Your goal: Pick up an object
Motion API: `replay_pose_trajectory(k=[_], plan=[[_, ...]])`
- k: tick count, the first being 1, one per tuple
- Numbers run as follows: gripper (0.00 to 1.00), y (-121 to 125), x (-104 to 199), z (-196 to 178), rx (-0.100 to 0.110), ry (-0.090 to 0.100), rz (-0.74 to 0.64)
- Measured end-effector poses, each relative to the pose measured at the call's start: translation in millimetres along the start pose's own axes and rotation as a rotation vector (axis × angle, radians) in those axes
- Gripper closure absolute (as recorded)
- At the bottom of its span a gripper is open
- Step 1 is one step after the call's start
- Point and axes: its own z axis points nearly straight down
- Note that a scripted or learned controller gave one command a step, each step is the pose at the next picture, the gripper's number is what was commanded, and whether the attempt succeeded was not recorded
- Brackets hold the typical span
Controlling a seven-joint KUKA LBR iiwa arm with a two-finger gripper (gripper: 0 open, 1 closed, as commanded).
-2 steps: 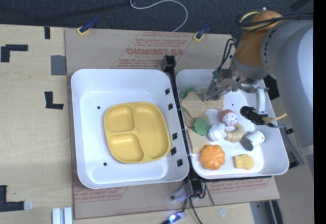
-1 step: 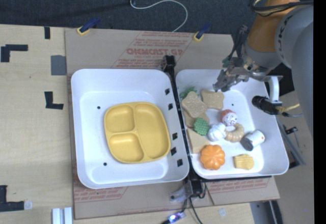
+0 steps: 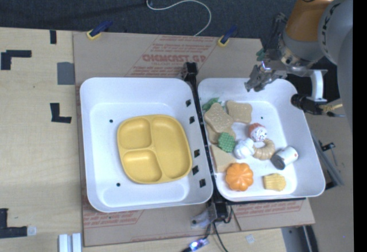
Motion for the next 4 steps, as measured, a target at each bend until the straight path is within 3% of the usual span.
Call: replay_pose_trajectory(k=[1, 2, 3, 4], plan=[[1.00, 1, 1, -14, 0.004, 0.001, 0.001], [1.00, -14, 53, -21, 0.005, 0.002, -0.003], [1.00, -39, 100, -4, 0.009, 0.001, -0.002], [1.00, -32, 88, -21, 0.004, 0.000, 0.001]])
